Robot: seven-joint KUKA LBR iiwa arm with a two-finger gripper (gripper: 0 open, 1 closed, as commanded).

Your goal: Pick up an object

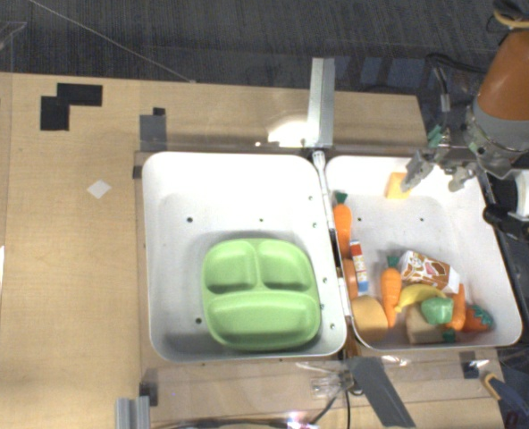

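- The gripper hangs over the far end of the right bin, its two fingers spread apart with nothing between them.
- Just to the left of the fingers, a small yellow block lies on the bin floor, close to one fingertip; whether they touch I cannot tell.
- Further left and a little nearer the camera, an orange carrot lies along the wall that divides the two bins.
- Well below the gripper, at the near end of the same bin, a pile of toy food is heaped: a second carrot, a banana, a printed packet, a green piece and a tan round piece.
- Far to the left, across the divider, a green compartment tray sits in the left bin.
- Above the gripper, the arm's orange band shows at the right edge.
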